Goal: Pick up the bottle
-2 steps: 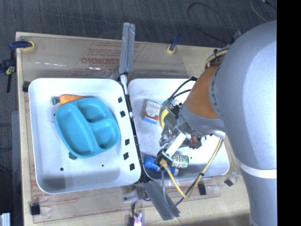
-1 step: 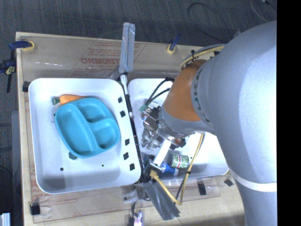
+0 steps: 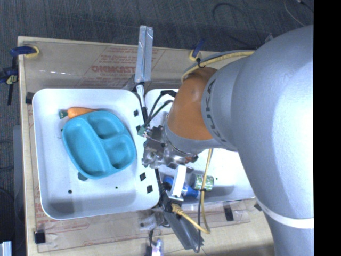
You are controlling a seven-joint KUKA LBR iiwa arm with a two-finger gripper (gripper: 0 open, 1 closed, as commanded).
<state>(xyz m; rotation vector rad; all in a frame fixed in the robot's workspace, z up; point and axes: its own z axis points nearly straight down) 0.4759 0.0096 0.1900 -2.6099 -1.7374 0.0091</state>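
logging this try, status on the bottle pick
Gripper low at right bin's left side. Bottle lying by that bin's front wall, partly under the arm. Blue plate in left bin, out of the way.

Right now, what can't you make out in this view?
- Right bin: camera view, mostly hidden under the arm.
- Bottle: camera view, the wrist hardware covers part of it, so its full shape is unclear.
- Orange item: camera view, largely behind the blue plate; can't tell what it is.
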